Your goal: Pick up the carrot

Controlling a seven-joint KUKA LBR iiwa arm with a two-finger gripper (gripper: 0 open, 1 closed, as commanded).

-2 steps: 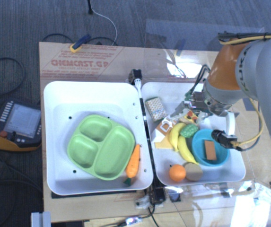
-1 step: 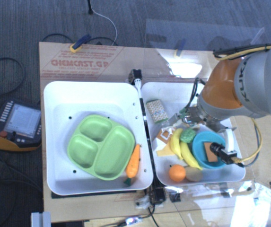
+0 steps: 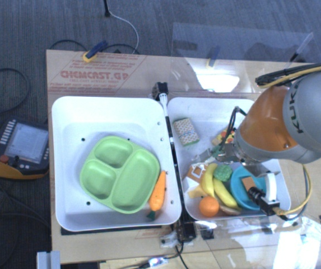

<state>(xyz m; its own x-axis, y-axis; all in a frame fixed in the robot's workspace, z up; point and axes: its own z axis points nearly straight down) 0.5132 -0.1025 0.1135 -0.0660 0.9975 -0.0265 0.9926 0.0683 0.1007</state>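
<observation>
The carrot (image 3: 157, 191) is orange with a green tip and lies in the left bin (image 3: 65, 122). It rests against the right rim of a green divided plate (image 3: 121, 172), close to the bin's right wall. My gripper (image 3: 223, 150) hangs over the right bin (image 3: 205, 114), below the arm's orange band (image 3: 269, 125). It is above the yellow bananas (image 3: 216, 186) and a small green item (image 3: 223, 172), well to the right of the carrot. The wrist hides most of the gripper.
The right bin also holds a patterned box (image 3: 185, 130), an orange fruit (image 3: 209, 206), a blue bowl (image 3: 243, 188) and a brown packet (image 3: 196, 172). A black clamp (image 3: 161, 89) sits at the divider between the bins. A teach pendant (image 3: 20, 147) and cables lie on the floor to the left.
</observation>
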